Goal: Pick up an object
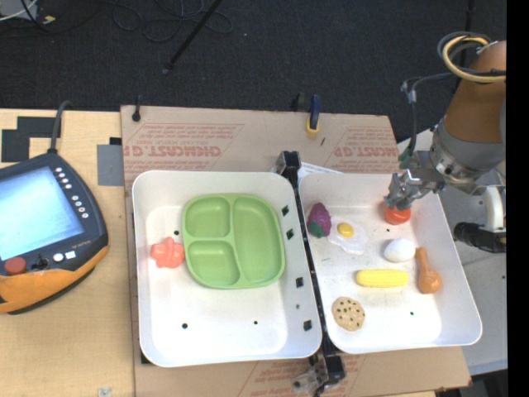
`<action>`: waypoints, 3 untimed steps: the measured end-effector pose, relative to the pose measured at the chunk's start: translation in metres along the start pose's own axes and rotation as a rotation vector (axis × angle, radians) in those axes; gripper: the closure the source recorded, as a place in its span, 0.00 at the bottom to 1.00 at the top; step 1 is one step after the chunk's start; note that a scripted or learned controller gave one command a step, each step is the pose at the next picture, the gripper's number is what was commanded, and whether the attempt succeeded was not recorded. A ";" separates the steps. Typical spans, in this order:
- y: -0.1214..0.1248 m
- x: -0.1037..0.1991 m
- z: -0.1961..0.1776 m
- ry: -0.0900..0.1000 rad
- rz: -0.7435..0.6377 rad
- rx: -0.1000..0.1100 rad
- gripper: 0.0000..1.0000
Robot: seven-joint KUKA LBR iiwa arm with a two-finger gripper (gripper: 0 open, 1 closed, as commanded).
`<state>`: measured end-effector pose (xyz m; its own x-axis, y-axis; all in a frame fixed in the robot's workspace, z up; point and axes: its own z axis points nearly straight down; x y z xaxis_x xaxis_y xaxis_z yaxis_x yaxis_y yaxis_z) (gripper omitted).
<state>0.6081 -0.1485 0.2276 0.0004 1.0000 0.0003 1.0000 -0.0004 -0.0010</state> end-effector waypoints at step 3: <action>-0.089 0.123 0.010 0.001 0.001 0.004 1.00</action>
<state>0.5187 -0.0259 0.2176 0.0011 1.0000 0.0011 1.0000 -0.0011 -0.0052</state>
